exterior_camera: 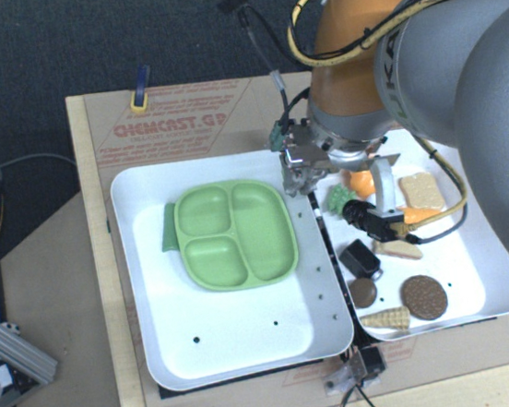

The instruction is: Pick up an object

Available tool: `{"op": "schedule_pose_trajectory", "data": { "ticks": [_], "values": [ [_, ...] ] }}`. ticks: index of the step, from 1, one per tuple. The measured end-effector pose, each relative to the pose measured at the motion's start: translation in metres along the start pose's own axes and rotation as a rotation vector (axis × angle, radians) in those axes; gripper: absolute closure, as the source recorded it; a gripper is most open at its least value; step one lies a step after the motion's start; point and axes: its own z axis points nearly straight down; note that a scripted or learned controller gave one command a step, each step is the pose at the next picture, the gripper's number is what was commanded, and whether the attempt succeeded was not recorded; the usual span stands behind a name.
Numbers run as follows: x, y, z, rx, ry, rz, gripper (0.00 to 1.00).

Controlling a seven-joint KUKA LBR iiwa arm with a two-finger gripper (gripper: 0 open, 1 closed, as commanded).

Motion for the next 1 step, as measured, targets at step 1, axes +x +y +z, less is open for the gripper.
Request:
{"op": "schedule_pose_trajectory", "data": {
  "ticks": [1],
  "values": [
    [0.0105, 0.0065, 0.0051, 0.0, -0.001, 0.003, 1.0]
  ]
}}
